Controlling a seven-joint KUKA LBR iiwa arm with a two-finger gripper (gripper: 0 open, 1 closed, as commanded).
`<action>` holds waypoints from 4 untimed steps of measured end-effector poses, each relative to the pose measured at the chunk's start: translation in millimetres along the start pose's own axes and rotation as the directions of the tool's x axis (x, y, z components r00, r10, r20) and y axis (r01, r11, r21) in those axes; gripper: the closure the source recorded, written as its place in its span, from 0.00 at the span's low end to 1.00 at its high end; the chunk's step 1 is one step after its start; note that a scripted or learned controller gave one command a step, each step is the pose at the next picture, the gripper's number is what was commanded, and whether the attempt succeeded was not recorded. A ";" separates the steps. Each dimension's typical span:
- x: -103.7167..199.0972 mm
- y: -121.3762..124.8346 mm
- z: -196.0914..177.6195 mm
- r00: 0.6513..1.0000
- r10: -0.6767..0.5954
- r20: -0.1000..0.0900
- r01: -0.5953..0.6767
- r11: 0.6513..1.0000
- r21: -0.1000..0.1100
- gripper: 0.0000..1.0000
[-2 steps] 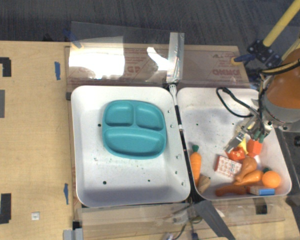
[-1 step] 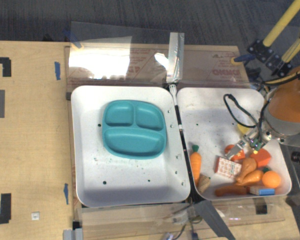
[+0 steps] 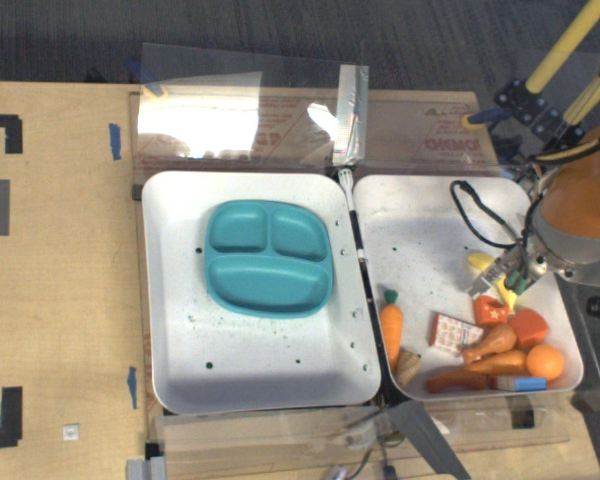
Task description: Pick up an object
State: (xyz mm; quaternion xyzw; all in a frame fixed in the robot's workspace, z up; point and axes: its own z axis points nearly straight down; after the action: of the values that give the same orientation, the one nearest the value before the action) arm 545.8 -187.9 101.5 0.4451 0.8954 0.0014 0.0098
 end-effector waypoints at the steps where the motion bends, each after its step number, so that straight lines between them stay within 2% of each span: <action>1: 107.0 69.0 -86.8 0.996 0.085 -0.013 -0.085 0.996 0.004 1.00; 2: 26.5 47.2 -58.1 0.990 -0.138 -0.013 0.138 0.990 0.008 1.00; 3: -1.8 126.6 -112.7 0.975 -0.222 -0.010 0.222 0.975 0.002 1.00; 4: 15.1 127.8 3.5 0.984 -0.180 -0.008 0.180 0.984 0.002 1.00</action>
State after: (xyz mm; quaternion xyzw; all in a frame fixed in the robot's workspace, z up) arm 638.6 -98.7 99.2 0.3625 0.9319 0.0011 0.0057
